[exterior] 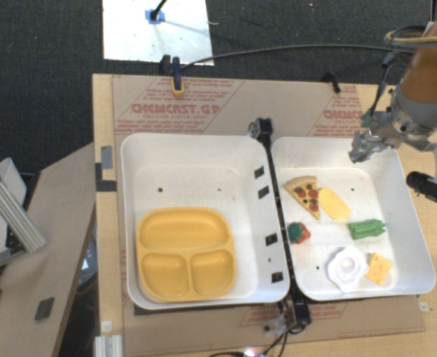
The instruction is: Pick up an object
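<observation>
Two white bins sit side by side on the bench. Above the right bin's (397, 177) far edge hangs the gripper (361, 149); the pizza (305, 193) lies down-left, pointing at it.

One fixed overhead camera looks slantwise down on both bins (204, 149).

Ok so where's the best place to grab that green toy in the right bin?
Probably across the narrow width of the green toy, coming straight down. It lies flat and elongated, roughly left to right, with bare bin floor on both long sides. The hand is near the right bin's far edge.
</observation>
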You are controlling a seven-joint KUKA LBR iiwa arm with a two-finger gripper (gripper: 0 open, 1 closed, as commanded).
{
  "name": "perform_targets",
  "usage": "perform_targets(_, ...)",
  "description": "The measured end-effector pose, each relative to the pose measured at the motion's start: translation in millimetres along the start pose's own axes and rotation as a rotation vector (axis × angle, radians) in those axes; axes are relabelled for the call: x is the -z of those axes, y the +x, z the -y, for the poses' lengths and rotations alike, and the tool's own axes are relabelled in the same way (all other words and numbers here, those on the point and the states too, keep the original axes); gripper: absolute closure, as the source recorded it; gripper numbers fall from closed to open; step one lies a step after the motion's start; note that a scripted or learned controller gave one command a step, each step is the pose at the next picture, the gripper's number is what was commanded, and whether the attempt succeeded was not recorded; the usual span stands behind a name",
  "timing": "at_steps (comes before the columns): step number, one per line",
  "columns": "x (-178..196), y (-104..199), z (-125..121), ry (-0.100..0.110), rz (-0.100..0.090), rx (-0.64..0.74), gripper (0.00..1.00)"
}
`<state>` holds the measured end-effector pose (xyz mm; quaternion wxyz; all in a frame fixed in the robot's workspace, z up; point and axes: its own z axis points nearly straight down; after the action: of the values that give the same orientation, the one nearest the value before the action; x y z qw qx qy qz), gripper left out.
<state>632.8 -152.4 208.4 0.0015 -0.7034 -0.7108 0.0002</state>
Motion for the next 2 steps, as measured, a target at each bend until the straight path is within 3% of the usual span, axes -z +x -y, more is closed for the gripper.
perform_targets(2, 13.6, 97.8, -13.3, 0.001, 0.000, 0.000, 1.00)
